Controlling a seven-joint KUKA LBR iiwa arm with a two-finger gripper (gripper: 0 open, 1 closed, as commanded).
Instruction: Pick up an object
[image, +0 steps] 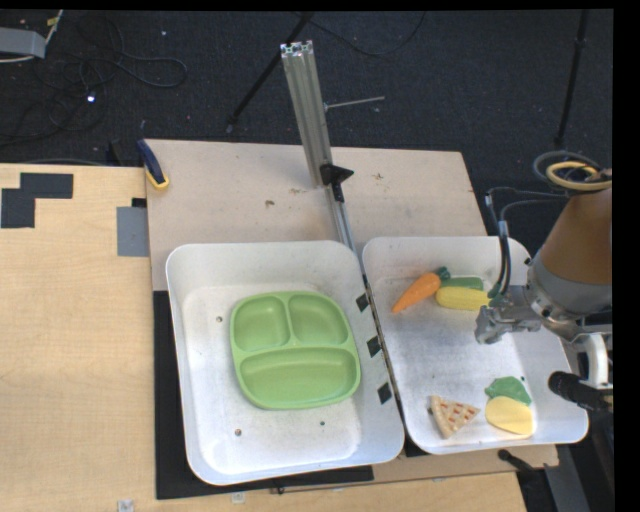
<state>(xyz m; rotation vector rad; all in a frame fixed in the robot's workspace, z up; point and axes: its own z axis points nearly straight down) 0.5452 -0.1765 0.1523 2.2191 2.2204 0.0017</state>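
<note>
I see gripper (492, 327) in right bin (430, 405). Toy corn (461, 296) just left-behind fingers, toy carrot (416, 291) further left. Pizza slice (452, 414), lemon (510, 414) in front. Divided plate (295, 350) in left bin (200, 400).

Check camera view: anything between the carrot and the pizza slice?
No. In the camera view only bare white bin floor lies between the carrot and the pizza slice; the gripper sits off to the right.

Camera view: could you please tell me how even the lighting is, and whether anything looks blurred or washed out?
In the camera view the light is soft and even; the white bins look bright but keep their speckles, the green divided plate casts almost no shadow, the toy carrot is sharp, and the gripper near the toy corn looks slightly soft.
</note>
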